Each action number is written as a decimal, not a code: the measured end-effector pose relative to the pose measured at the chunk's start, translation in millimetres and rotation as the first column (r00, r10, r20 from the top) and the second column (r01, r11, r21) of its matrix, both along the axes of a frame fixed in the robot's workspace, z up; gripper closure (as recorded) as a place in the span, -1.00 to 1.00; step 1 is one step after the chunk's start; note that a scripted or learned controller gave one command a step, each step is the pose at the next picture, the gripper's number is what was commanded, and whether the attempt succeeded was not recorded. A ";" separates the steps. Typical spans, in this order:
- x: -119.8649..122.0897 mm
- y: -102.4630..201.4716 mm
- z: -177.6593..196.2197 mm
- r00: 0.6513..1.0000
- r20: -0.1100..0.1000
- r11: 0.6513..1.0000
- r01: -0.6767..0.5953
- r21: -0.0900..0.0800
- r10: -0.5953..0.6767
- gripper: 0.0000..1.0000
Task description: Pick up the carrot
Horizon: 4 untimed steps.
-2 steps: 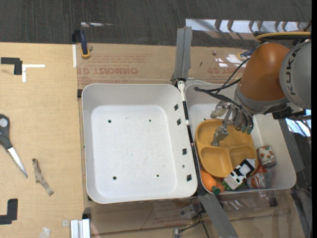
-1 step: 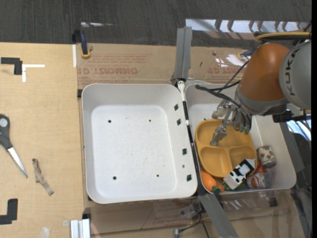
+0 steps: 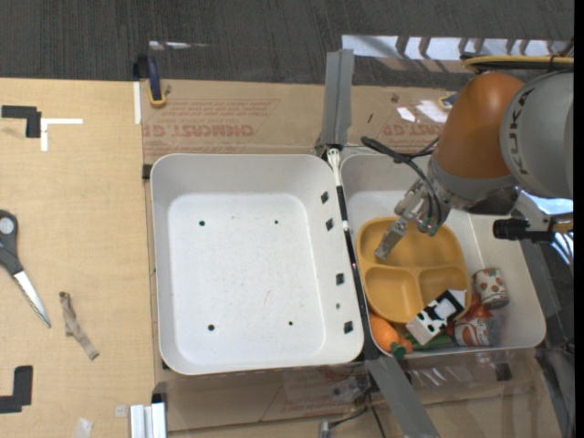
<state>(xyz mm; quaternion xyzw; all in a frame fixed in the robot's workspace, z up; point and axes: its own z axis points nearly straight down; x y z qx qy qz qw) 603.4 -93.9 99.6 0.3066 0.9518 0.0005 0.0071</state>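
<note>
A pale wooden bench [image 3: 73, 245] fills the left of the frame, with scissors [image 3: 18, 276] lying at its left edge. Brown cardboard [image 3: 237, 121] covers the bench's upper middle. Dark floor [image 3: 228, 16], possibly carpet, runs along the top. Light glints at upper right.

Red print on the cardboard sheet [image 3: 239, 117] behind the bins, upside down to the cam, approx. "CHEMCAZ, GE…" (letters small, not sure of them). White letters on the grey arm [image 3: 547, 135], vertical, approx. "KUK", cut off at the pic edge. Small can [image 3: 490, 286] has a label, too blurred to read.
</note>
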 end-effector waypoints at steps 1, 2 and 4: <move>1.2 -0.4 -0.4 0.993 -0.002 0.993 0.118 0.003 -0.118 -1.00; 5.7 -2.8 13.4 0.993 0.016 0.993 0.115 -0.002 -0.115 1.00; 15.9 -25.6 46.1 0.870 -0.011 0.870 0.492 0.002 -0.492 -1.00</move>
